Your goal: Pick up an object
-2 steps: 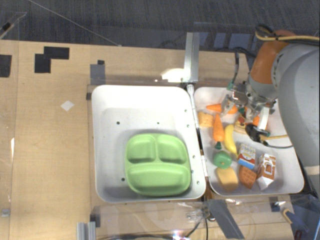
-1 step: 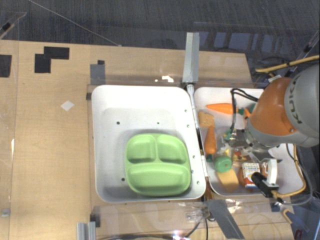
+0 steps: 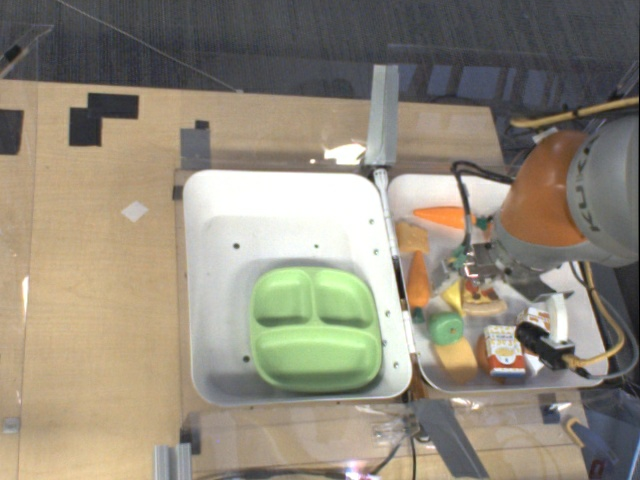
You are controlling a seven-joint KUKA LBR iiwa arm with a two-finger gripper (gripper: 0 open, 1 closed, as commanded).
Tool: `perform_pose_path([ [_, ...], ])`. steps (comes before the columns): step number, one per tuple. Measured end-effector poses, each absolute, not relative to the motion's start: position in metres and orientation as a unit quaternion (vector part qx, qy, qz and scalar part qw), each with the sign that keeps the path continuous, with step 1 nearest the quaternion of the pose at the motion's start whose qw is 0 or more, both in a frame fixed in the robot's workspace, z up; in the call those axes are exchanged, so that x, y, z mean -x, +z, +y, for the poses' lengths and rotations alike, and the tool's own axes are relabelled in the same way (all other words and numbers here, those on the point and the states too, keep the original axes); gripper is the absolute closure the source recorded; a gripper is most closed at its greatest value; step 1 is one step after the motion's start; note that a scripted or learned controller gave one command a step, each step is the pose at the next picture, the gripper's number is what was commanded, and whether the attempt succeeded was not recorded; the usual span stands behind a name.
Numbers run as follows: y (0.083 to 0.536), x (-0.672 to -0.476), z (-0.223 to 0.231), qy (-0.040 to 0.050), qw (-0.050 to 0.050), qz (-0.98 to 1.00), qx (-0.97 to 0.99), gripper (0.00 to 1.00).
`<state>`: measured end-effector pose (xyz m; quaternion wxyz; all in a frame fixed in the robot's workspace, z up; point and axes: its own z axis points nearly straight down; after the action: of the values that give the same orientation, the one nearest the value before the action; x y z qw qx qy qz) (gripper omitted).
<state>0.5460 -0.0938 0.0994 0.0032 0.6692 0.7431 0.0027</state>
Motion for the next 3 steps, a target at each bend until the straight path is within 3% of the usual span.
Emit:
perform_pose_path([
  [1,0.186,-0.584,-0.079,0.0019,0.002,0.704,-0.71,0.0],
  [2,0.095,-0.556,-0.117,0.0015,0.002,0.69,-0.724,0.0],
  [3,0.106,-0.558,-0.117,0.0028,0.003,0.691,-0.723,1.0],
])
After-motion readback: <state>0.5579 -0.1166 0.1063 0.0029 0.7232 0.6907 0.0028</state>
